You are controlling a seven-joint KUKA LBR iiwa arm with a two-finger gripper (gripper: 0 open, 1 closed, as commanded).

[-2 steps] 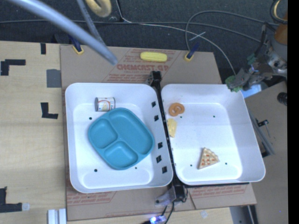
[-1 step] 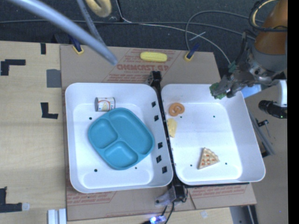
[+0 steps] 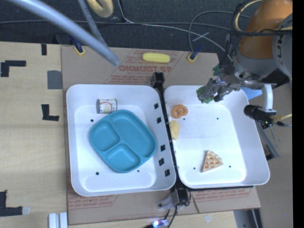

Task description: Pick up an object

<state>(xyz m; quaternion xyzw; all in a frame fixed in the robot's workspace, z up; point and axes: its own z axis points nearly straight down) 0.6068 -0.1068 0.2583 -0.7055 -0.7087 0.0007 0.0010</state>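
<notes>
While I read this off the overhead view, I log the candidates as follows.

Gripper point(image 3: 209, 93): at approx 12 o'clock of the right bin point(image 3: 237, 132), over its far rim, w/ arm coming in from 3 o'clock. Too dark and small to judge finger spacing; I cannot tell if it carries anything.

Item 1, pretzel-shaped toy point(image 3: 179, 111): right bin, approx 10 o'clock, near the divider. Nearest to gripper, at its 8 o'clock. I judge it light, rigid plastic, w/ holes; pinch across the outer loop, may skid on the smooth floor.

Item 2, pale yellow piece point(image 3: 175, 129): just at 6 o'clock of item 1, against the left wall. Probably light; wall leaves little finger room, so a poor first pick.

Item 3, pizza slice point(image 3: 211, 161): right bin, approx 6 o'clock, well apart from the rest. Flat, thin, likely stiff; I'd take it across the two long edges nr the crust. Low profile = risk of fingers closing above it.

Item 4, small can point(image 3: 106, 106): left bin point(image 3: 76, 141), approx 11 o'clock, lying on its side. Will roll; grip across the barrel.

Item 5, blue divided plate point(image 3: 122, 140): left bin centre. Wide, slick; rim-only hold, least suitable.

My pick: item 1.
</notes>
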